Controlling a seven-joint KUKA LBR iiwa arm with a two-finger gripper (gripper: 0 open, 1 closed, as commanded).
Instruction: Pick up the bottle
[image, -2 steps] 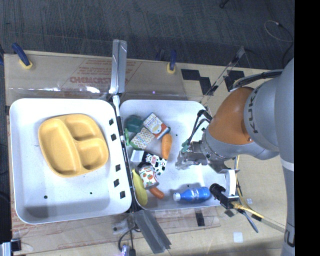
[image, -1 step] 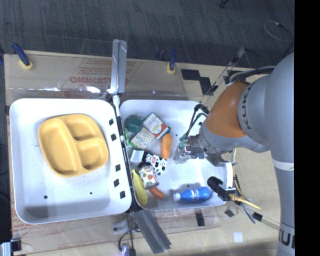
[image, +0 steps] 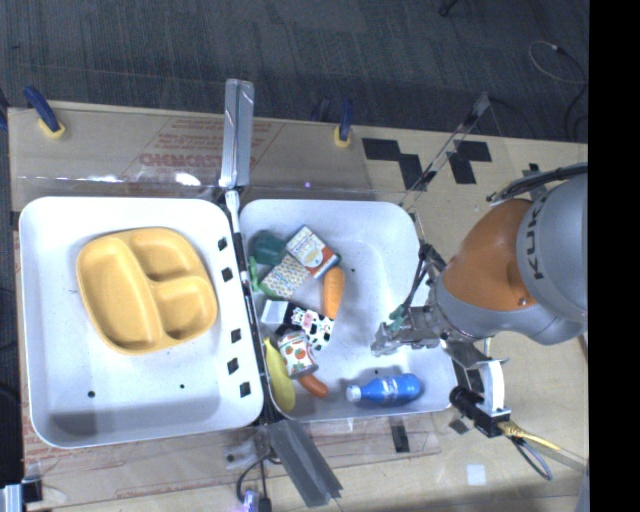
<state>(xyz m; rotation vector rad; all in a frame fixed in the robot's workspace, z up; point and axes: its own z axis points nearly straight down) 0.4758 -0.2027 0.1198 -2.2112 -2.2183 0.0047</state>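
A: Bottle (image: 387, 390) first: where does it lie from the claw (image: 392, 338)?

B: In the camera view it lies on its side just below the claw, toward the near wall of the right bin (image: 380, 222). It is blue with a white cap, and the cap end points away from the arm. It is close to the claw but not touching it.

A: Is the claw holding anything?

B: Nothing shows between its tips. Whether it is released or clenched I cannot tell; the end is too small and dark.

A: What else sits nearby?

B: Further from the arm than the claw are a carrot (image: 333, 293), a banana (image: 279, 377) and some small cartons. Beyond them, in the left bin (image: 50, 330), is a yellow tray (image: 148, 288).

A: So which step is this?

B: I judge it the approach; the pick is not yet made. The next move calls for shifting toward the near wall, centring over the blue body, spanning its narrow width, then lowering.
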